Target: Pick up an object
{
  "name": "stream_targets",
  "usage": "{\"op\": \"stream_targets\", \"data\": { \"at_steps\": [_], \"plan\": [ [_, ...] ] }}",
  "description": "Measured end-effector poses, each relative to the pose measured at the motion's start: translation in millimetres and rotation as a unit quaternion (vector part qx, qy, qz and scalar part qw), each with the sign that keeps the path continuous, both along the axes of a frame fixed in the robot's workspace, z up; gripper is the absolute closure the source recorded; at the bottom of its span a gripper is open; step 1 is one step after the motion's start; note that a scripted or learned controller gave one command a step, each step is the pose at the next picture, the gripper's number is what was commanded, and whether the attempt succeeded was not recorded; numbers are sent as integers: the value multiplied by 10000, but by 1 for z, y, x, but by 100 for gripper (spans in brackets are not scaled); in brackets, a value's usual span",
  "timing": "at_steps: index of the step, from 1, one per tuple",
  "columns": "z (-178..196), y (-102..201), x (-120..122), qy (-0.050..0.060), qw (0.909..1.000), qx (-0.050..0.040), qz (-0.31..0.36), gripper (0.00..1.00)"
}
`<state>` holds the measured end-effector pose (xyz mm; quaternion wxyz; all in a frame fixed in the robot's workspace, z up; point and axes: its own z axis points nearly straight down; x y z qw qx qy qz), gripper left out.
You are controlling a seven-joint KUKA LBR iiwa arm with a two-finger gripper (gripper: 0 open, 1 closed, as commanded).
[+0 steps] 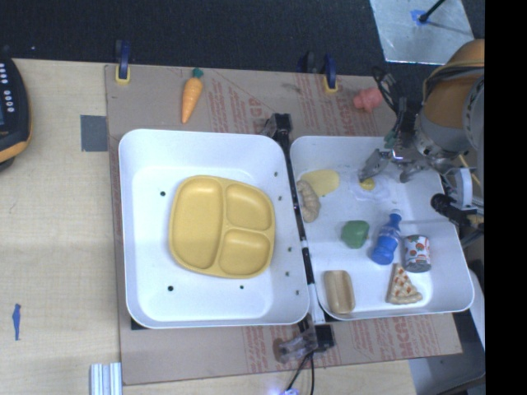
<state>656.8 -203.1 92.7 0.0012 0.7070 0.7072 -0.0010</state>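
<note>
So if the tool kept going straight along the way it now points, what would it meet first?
The tool points down and toward the view's left, over the upper part of the right bin. First in line looks to be the small yellow piece just below its tip, then the bin floor; depth is hard to judge from one view.

We see two smooth, glossy white plastic bins. They rest on matt brown cardboard. A satin yellow plastic tray lies in the left bin.

You have a yellow divided plate sitting in the middle of the left bin. At its 12 o'clock, out on the cardboard sheet, lies a toy carrot (green tip up). Towards 10 o'clock, a black device sits at the frame's edge.
</note>
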Motion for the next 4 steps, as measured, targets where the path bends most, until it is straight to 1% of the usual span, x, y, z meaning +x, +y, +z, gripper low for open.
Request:
{"op": "stream_targets", "data": {
  "at_steps": [1, 2, 3, 4],
  "plan": [
    [-1, 25, -1, 25, 10000, 18, 31, 0],
    [-1, 35, -79, 53, 10000, 23, 11, 0],
    [1, -6, 3, -26, 10000, -4, 32, 0],
    [-1, 20, -1, 24, 10000, 17, 34, 0]
  ]
}}
